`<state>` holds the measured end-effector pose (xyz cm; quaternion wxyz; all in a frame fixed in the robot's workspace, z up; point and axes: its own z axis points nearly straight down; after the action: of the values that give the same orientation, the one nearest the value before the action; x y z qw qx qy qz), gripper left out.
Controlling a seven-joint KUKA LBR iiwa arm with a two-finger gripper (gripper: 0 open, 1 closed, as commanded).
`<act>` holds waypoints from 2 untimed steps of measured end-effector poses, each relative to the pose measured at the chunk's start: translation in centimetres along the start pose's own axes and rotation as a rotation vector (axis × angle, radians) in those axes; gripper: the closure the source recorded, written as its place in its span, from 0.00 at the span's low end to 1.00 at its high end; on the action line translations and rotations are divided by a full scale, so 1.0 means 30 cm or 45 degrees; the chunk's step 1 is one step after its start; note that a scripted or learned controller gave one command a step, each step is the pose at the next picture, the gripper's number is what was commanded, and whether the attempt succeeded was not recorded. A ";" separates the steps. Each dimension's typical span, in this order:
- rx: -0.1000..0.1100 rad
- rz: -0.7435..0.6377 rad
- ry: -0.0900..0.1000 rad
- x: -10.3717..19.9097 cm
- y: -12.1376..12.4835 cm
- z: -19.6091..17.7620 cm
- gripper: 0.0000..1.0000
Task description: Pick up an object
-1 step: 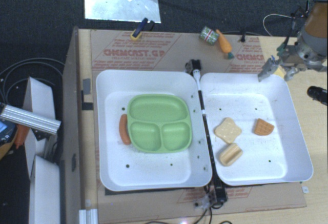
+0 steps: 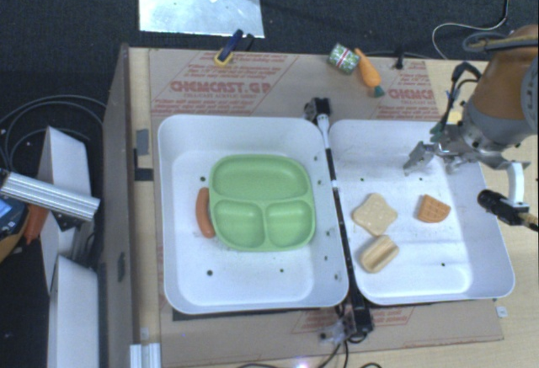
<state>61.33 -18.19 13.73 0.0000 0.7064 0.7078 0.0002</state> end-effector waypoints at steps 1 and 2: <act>0.000 0.001 -0.001 -0.083 -0.079 0.166 0.00; -0.001 0.001 0.000 -0.003 -0.154 0.177 0.00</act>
<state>56.71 -18.28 8.43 0.0003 0.7066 0.7076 0.0003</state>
